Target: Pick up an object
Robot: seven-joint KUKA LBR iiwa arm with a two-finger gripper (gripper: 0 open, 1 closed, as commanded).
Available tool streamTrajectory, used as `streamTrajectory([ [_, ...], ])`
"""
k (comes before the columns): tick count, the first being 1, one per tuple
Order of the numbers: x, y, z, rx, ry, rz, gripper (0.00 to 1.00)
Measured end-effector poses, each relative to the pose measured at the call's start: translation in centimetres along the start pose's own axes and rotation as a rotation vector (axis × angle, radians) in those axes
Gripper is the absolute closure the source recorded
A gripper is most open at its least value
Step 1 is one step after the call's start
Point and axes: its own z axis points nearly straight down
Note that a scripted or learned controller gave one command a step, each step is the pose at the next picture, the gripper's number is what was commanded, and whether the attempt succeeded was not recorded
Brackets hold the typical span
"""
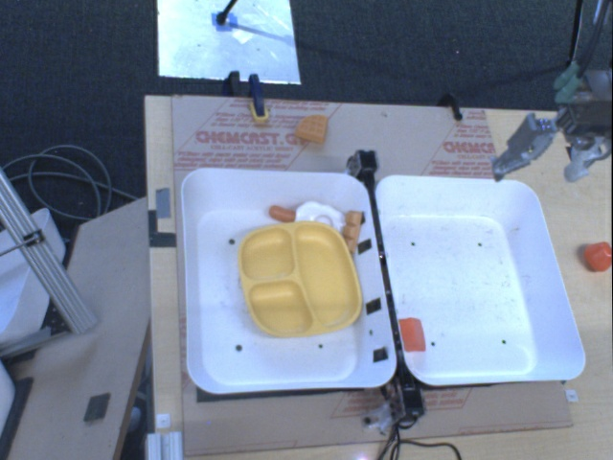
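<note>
Up at the right edge, beyond the far right corner of the right bin [551, 257], the gripper [551, 156] hangs with its two grey fingers spread well apart, released, with nothing between them and nothing touching them; one finger [517, 149] slants down to the left over the bench just outside the bin's far rim, the other [582, 161] sits closer to the edge. Inside the left bin [206, 286] lies a yellow divided plate [299, 278], squarish with rounded corners and three shallow compartments, two at its far side and one wider at its near side. It lies flat, turned slightly so that its corners point askew to the bin walls, and its long axis runs roughly from the bin's far left to its near right. Just behind it a small orange sausage-shaped piece [282, 214] lies nearly crosswise, beside a white round item [319, 214] and a tan piece [353, 226] near the dividing wall. A small red block [412, 333] rests in the right bin's near left corner. On the bench, a tan waffle-like piece [311, 128] sits behind the left bin, and an orange-red object [597, 256] lies right of the right bin.
</note>
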Motion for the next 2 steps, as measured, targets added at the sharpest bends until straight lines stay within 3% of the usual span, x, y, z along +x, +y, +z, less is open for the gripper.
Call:
streamTrajectory([
  [1,4.81,0.01,2.35,0.002,0.001,-0.006,0.0],
  [2,4.52,0.02,2.24,0.001,0.001,-0.002,0.0],
])
